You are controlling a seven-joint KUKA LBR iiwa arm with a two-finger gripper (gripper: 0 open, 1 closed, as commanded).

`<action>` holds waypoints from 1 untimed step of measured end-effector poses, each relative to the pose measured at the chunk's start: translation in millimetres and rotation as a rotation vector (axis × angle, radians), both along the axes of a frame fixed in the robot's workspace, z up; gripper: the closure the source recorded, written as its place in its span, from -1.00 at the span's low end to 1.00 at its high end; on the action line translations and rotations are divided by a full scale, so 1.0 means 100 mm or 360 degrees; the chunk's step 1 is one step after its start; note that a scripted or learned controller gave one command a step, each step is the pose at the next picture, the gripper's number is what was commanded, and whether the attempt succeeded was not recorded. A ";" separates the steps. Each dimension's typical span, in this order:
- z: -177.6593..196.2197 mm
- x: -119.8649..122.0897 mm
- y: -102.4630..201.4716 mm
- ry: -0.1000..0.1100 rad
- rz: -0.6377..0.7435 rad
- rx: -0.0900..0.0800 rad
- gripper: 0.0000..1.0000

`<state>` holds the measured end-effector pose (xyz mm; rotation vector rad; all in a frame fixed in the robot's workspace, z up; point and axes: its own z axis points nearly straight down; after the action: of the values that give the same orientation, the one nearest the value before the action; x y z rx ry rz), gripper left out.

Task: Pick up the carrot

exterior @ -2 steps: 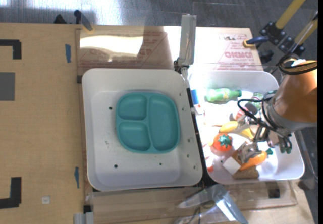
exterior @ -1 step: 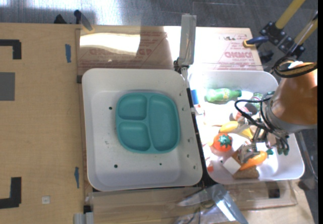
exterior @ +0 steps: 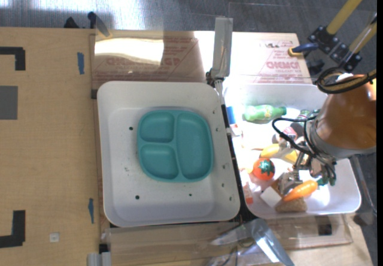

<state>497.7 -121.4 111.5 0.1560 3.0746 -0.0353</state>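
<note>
Two shallow white bins are sitting side by side on the bench (exterior: 48, 139). The left bin (exterior: 114, 151) is holding a teal divided plate (exterior: 176, 145) lying flat near its middle, its three compartments bare. The right bin (exterior: 347, 196) is holding a crowd of toy food: a green bottle-shaped piece (exterior: 264, 113) lying on its side near the far wall, a yellow piece (exterior: 272, 151) below it, a red tomato with a green top (exterior: 263, 169) toward the divider, and a brown piece (exterior: 293, 205) near the front wall. The carrot (exterior: 304, 189) is lying orange and slanted in the front part of this bin, just above the brown piece and to the right of the tomato. The arm (exterior: 347, 124) is reaching in from the right, its orange band hanging over the bin, and the tool (exterior: 292, 181) is sitting right at the carrot's left end, touching or nearly so. Whether its fingers are apart or together cannot be told, since cables and clutter are crowding them.
</note>
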 end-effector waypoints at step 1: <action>-0.02 0.01 -0.13 0.0011 -0.0013 0.0039 -1.00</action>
<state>498.3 -134.1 110.0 0.1699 3.0823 0.0012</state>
